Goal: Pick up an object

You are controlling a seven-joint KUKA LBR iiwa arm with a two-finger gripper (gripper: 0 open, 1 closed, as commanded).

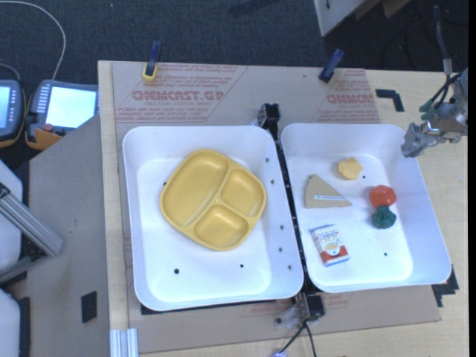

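In the right bin (416, 274) lie a small yellow lump (349, 169), a tan wedge (323, 193), a red piece (382, 195), a dark green piece (384, 218) and a small red-and-white packet (329, 245). My gripper (420, 137) hangs at the bin's upper right corner, above and to the right of the red piece, apart from every object. Nothing sits between its fingers.
The left bin (149, 274) holds a yellow divided plate (213, 198). A black divider runs between the two bins. Clamps hold the cardboard base at the back edge. Screens and cables lie off the bench at the far left.
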